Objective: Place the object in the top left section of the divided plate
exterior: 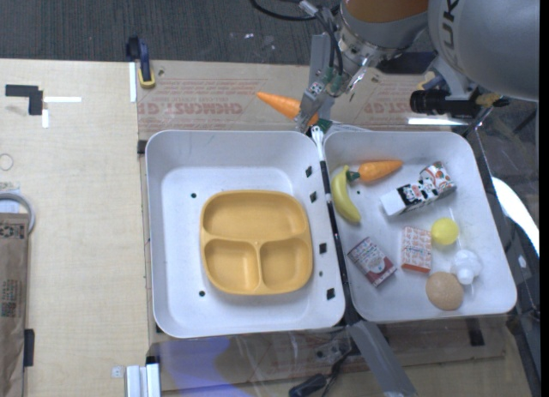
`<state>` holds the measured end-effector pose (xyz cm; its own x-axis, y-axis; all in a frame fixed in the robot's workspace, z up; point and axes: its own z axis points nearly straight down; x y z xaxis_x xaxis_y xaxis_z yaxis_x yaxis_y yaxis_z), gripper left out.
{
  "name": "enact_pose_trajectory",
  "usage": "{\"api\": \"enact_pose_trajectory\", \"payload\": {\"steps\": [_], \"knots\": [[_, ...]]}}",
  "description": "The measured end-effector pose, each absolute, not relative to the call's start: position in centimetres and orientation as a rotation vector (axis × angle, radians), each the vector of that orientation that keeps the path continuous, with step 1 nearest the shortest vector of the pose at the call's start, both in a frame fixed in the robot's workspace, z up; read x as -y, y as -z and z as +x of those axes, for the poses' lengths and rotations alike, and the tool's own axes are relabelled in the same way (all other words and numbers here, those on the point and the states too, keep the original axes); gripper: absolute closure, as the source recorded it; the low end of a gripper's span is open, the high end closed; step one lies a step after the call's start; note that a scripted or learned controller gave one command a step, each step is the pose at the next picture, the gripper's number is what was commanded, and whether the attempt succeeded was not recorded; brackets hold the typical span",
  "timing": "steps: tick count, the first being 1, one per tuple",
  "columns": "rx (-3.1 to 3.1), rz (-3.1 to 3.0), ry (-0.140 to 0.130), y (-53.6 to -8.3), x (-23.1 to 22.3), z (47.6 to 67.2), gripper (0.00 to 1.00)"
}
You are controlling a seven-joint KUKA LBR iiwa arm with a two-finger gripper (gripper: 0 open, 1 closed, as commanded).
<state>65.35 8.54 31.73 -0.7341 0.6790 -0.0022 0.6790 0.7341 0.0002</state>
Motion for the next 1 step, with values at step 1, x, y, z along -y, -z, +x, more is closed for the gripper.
{"api": "enact_pose_trajectory", "payload": {"steps": [1], "knots": [[-2.851, 1.32, 0.002, -31.49, -12.15, 61.82, 1.0]]}}
